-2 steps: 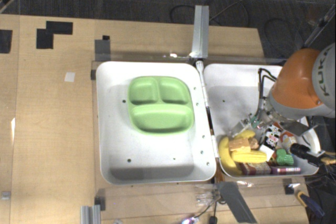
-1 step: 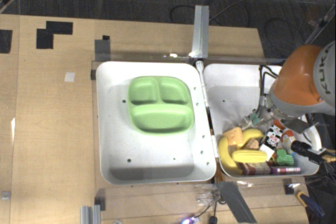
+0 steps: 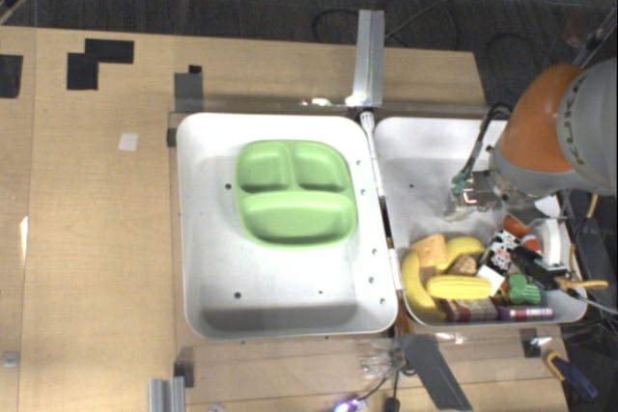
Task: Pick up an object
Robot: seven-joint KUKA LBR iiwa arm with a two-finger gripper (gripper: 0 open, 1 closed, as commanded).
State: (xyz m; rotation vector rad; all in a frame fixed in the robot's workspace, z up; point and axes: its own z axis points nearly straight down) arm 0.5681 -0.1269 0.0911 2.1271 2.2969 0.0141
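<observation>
My gripper (image 3: 467,194) hangs over the middle of the right bin (image 3: 420,154), just behind a pile of small objects at the bin's front. The pile holds a banana (image 3: 413,277), a yellow corn cob (image 3: 460,288), a yellow wedge (image 3: 432,251), a black-and-white packet (image 3: 498,256), a green piece (image 3: 522,288) and a brown bar (image 3: 473,309). Nothing from the pile is seen lifted. The grey arm with its orange band (image 3: 541,130) comes in from the right and covers the bin's right side.
A green divided plate (image 3: 293,191) lies in the left bin (image 3: 208,285). A metal post (image 3: 368,63) stands behind the wall between the bins. Cables run along the bench's right edge.
</observation>
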